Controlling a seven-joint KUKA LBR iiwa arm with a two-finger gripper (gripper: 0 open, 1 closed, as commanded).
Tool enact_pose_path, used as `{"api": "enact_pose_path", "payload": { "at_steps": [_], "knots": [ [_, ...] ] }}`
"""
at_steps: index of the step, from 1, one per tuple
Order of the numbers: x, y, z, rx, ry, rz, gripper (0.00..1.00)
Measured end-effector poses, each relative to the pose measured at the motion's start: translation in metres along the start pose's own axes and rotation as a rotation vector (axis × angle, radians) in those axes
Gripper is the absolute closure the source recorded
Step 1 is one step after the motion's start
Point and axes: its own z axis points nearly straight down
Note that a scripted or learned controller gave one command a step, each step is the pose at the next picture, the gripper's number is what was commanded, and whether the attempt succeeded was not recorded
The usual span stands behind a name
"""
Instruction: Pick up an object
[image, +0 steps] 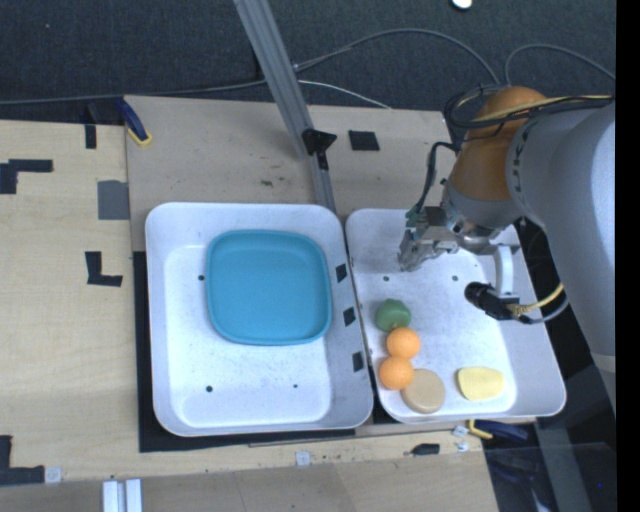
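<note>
Right, your claw (413, 256) sits low over the upper part of the right bin (530, 395), and I can't tell how it's set or whether it has anything. Below it, well apart, lie the green object (393, 314), two orange balls (403, 343) (396, 374), a tan disc (424, 390) and a yellow piece (481, 382). A blue plate (268, 287) rests in the left bin (180, 400).
</note>
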Motion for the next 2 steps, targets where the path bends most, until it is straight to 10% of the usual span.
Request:
{"api": "enact_pose_path", "payload": {
  "at_steps": [2],
  "knots": [
    [-0.005, -0.002, -0.1, -0.005, -0.001, 0.001, 1.0]
  ]
}}
